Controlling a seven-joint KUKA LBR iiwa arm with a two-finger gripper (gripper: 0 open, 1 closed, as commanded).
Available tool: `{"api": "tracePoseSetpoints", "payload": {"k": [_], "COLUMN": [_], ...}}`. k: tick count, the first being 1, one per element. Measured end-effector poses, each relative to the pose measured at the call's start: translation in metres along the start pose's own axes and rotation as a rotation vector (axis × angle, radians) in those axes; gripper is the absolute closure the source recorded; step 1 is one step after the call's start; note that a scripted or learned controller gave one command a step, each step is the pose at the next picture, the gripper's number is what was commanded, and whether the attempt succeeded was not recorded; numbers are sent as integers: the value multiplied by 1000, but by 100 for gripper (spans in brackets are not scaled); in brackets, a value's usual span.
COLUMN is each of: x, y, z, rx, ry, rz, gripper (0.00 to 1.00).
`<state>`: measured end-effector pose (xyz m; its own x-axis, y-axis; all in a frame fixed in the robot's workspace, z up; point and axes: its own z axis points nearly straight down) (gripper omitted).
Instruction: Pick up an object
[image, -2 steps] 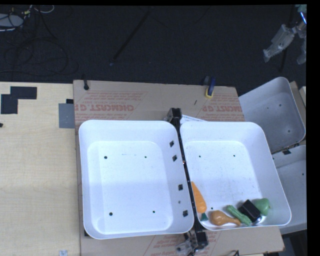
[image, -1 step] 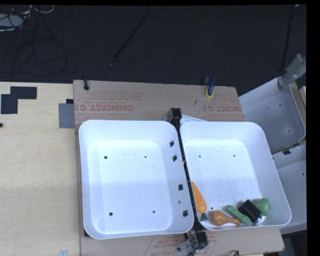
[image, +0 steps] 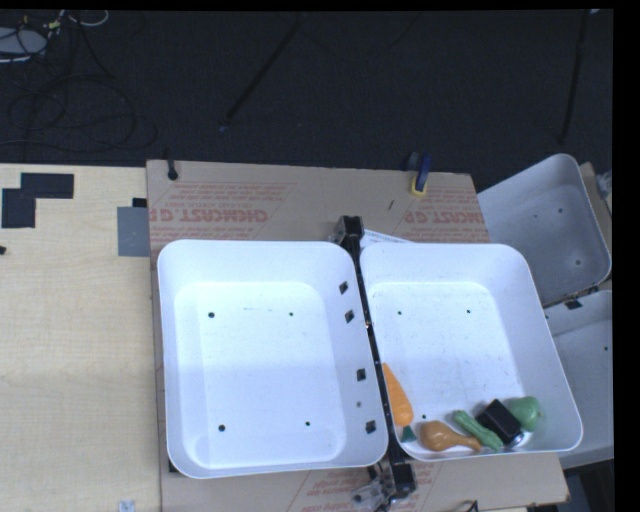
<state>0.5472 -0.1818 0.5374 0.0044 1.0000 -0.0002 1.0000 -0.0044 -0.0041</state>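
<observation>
Two shallow white bins sit side by side in the middle of the frame on a sheet of brown cardboard (image: 300, 205) laid over the tabletop (image: 70, 340). The left bin (image: 175, 300) has only its bare floor showing. The right bin (image: 530, 300) holds a small cluster of things crowded into its lower edge, at the lower right of the frame: an orange carrot-shaped piece (image: 398, 395) lying along the divider between the bins, a tan pear-like piece (image: 445, 436) just right of it, a green pod-shaped toy (image: 478, 429), a black block (image: 500, 421) lying on or against that pod, and a rounded green piece (image: 524, 410) furthest right. These last four touch or overlap. The state of the gripper cannot be told from this picture. Judging by the layout, the task is at its very start: nothing has been lifted, and the approach is not yet made. The next move calls for choosing a target and coming down over the lower part of the right bin. The carrot-shaped piece looks the easiest pick, since it lies a little apart from the pile, though it is close to the bin wall.
</observation>
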Motion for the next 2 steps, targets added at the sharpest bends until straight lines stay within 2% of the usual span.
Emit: {"api": "tracePoseSetpoints", "payload": {"k": [1, 2], "x": [-3, -33], "y": [-63, -72], "z": [0, 0], "rx": [-1, -2], "ry": [1, 0], "rz": [-3, -2], "gripper": [0, 0]}}
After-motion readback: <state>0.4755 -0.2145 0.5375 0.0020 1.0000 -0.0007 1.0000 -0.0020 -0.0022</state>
